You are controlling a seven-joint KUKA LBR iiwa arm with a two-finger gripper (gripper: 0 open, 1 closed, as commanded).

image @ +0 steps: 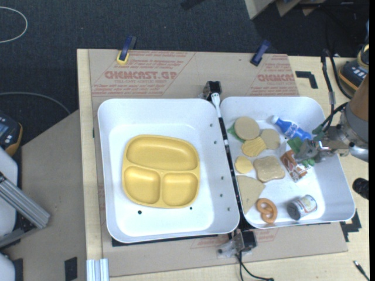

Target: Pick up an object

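- Tin first, nearest you: a small can (302,206) lies on its side by the front edge of the right bin (334,201), with a pretzel (266,209) just left of it, both free of neighbours and easy to reach
- Behind them you have flat food pieces packed close: a toast slice (269,168), a ridged yellow cracker (254,148), a round tan biscuit (246,127); lying flat, they give little for fingers to catch
- At the right bin's far right, the gripper (309,150) hangs low over a red-brown packet (293,164) and just beside a blue bottle (291,129), so I judge one of these the target; you cannot tell how wide it stands, and nothing shows as held
- In the left bin (111,157) sits a yellow divided tray (160,170), flat and central, well apart from the arm
- Farthest back, two clamps (124,50) pin the bench board
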